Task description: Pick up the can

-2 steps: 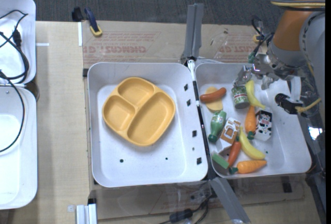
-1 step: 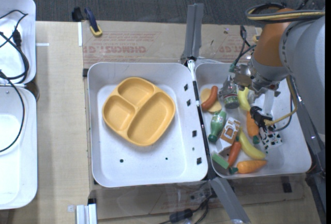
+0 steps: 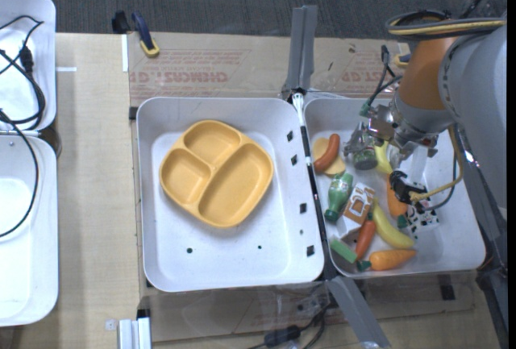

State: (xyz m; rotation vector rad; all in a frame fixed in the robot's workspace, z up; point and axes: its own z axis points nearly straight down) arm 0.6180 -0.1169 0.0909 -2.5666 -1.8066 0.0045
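We see the gripper (image 3: 364,147) low in the right bin (image 3: 459,255), apparently poised for a grasp; its opening we cannot tell; the can (image 3: 363,156) sits far-side, under it.

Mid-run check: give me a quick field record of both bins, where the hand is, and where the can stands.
left bin: holds a yellow divided plate
right bin: holds a crowded pile of toy food
hand: low in the right bin's upper part, at the pile
can: greyish, right under the hand; grip cannot be judged
green bottle: lying below the can
banana: toward the bin's lower right
carrot: at the bin's bottom edge
task state: can not visibly lifted
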